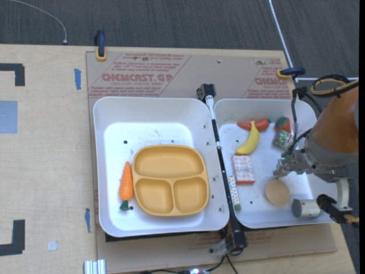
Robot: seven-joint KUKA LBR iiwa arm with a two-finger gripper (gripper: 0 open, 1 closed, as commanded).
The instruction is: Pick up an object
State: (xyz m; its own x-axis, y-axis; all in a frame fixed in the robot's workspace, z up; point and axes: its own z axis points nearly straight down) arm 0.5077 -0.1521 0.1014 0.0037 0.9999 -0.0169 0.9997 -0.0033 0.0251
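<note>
Since the task just says pick up an object, we take the nearest candidate: the round tan disc (278,192) lying flat in the right bin (251,221), just below and beside the end effector (283,167). We can't tell the end effector's state; the wrist and arm body cover it from above, and nothing is visibly pinched.

Other stuff in the right bin: a banana (249,140) and a small red-orange veg (254,124) toward the far wall, a green-and-red item (282,133) next to the arm, a pink-and-white box (244,169) near the left wall, and a pale cylinder (304,208) at the near-right corner. The left bin (108,153) holds a yellow divided plate (169,180) w/ a toy carrot (126,182) beside it.

Handling, as we judge it: the disc looks light, stiff and low-profile, prob. smooth, so it may slide rather than lift. Best grip is across its rim, approx. through the centre, coming straight down. It sits apart from the box and the cylinder, so there's room either side. If that fails, the box offers flat parallel faces and should be the easier grab.
</note>
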